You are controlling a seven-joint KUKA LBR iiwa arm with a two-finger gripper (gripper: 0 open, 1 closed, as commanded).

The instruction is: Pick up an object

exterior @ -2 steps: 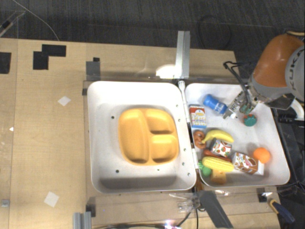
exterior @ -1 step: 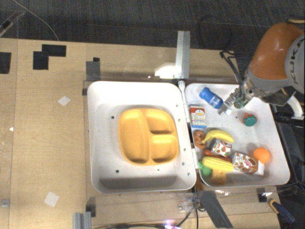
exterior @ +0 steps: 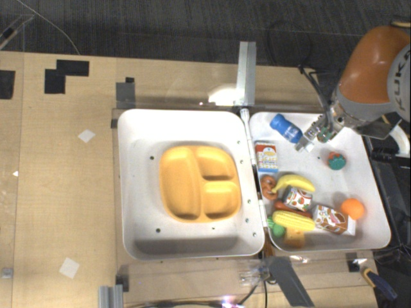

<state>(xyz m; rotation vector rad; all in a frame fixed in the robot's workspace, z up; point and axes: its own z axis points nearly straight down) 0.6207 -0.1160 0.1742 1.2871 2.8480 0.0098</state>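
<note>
My gripper (exterior: 307,142) hangs over the back of the right bin (exterior: 372,191), just right of a blue bottle (exterior: 286,128). Nothing shows between its fingers. A green and red ball (exterior: 336,162) lies to its right. Lower in that bin lie a small red and white carton (exterior: 266,157), a banana (exterior: 295,183), a juice carton (exterior: 297,199), a corn cob (exterior: 292,221), another carton (exterior: 332,220) and an orange (exterior: 352,208). The arm's orange band (exterior: 376,63) rises at the upper right.
The left bin (exterior: 138,172) holds a yellow divided tray (exterior: 198,181). A metal post (exterior: 246,72) stands behind the wall between the bins. Cables run along the right edge of the bench.
</note>
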